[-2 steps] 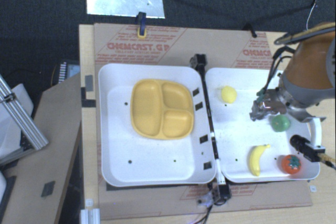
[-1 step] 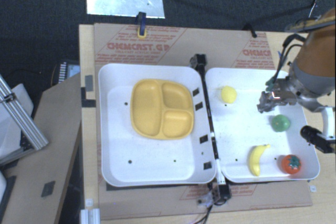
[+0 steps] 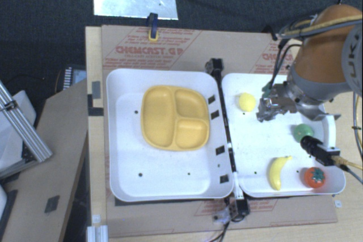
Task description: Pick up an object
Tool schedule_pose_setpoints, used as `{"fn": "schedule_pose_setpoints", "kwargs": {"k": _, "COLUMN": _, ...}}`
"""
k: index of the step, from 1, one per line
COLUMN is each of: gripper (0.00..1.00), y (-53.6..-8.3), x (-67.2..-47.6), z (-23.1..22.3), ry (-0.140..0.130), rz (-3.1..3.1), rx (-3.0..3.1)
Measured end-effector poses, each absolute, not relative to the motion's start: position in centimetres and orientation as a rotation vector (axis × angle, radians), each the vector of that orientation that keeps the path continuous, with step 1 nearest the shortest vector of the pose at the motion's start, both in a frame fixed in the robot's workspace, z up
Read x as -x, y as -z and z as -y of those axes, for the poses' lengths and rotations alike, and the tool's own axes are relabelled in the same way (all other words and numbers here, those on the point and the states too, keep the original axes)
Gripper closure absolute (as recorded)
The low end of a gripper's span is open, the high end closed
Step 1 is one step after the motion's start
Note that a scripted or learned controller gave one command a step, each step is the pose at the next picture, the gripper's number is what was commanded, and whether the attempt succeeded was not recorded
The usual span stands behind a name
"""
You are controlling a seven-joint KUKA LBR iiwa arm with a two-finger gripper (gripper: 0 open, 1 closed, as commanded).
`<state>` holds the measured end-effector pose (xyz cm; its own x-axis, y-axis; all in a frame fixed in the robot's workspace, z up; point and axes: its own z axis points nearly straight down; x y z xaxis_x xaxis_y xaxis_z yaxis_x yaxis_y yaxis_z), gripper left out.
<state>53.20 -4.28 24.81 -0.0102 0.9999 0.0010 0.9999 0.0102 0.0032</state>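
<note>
From my station I see the gripper (image 3: 271, 109) hanging over the far part of the right bin (image 3: 252, 173), its metal fingertips pointing left and slightly down toward the bin floor. I cannot tell whether it is released or clenched; the tips are too small and cluttered to read, and I see nothing between them.

The relation that matters: the small yellow ball (image 3: 247, 102) lies just to the left of the gripper, a touch farther from me, near but apart from it. It is round, so no long axis to line up with. In my judgement it is the closest candidate, and a short move left and down would bring the gripper over it.

Working outward, a green object (image 3: 303, 132) sits to the right and nearer, partly hidden by the arm's hardware. The banana (image 3: 277, 172) lies at the near side of the same bin, its long axis running roughly near to far with a slight lean. An orange-red fruit with a green top (image 3: 314, 177) rests in the near right corner, just beside the bin wall.

Count for the right bin: one ball, one green object, one banana, one orange-red fruit. The left bin (image 3: 122, 139) holds one yellow divided plate (image 3: 173, 117) with three compartments. Both bins sit side by side on the tabletop (image 3: 68, 139).
</note>
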Motion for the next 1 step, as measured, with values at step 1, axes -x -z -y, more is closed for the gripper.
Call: {"fn": "schedule_pose_setpoints", "kwargs": {"k": 1, "gripper": 1.0, "y": -24.18, "x": -52.23, "z": -0.91, "ry": -0.003, "rz": -2.233, "rx": -2.211}}
